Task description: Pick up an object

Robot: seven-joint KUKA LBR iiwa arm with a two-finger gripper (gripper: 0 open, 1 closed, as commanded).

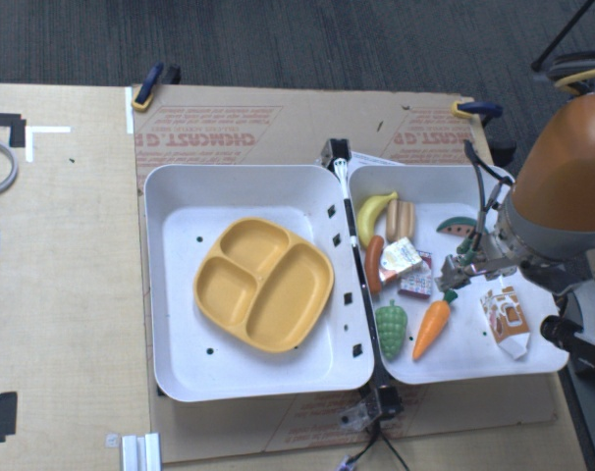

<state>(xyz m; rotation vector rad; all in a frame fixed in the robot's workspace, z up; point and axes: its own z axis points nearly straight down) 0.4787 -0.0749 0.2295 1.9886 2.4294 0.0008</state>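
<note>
The right bin (474,356) holds several toy foods. A banana (374,212) and a hot dog bun (401,219) lie at its back left, with a red sausage (375,263) in front of them. Two small packets (405,266) sit in the middle. A green vegetable (391,327) and an orange carrot (430,329) lie at the front. A watermelon slice (458,227) is further back, and a small carton (506,320) is at the front right. My gripper (461,271) hangs low over the bin's middle, just above the carrot's leafy top and right of the packets.
The left bin (180,361) holds a yellow divided plate (265,283). Brown cardboard (239,130) lies under both bins. The arm's orange band (572,165) rises over the right bin's right side. Clamps (152,84) sit at the cardboard's back corners.
</note>
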